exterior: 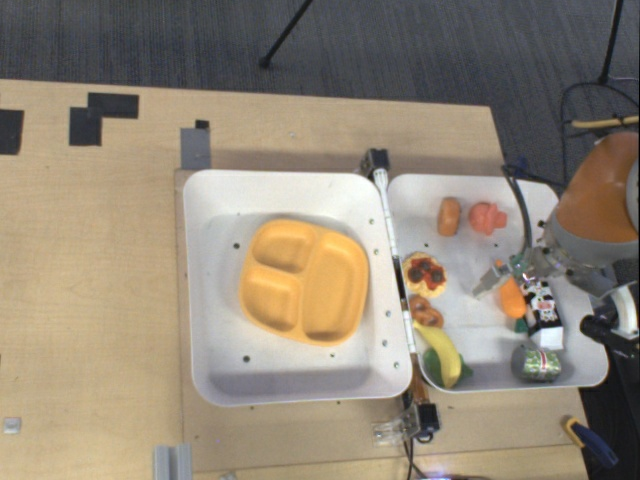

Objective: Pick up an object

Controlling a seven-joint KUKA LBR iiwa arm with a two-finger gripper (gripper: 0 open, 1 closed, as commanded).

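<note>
The right bin point(470, 183) holds several toy foods. An orange roll point(449, 216) and a pink piece point(487, 218) lie at the back. A pizza slice point(425, 273), a brown pretzel point(425, 312) and a banana point(443, 355) line the left wall. My gripper point(505, 280) reaches in from the right, low over the bin's middle right, just above and left of an orange carrot-like piece point(513, 299). A black-and-white item point(543, 306) and a green-labelled can point(540, 362) lie below the wrist. The arm's orange band point(605, 198) hides the bin's far right corner.
The left bin point(215, 368) holds a yellow divided plate point(303, 280) in its middle. A black-topped divider point(385, 218) separates the two bins. Wooden bench surface extends to the left, and cables run at the front near the bins' junction.
</note>
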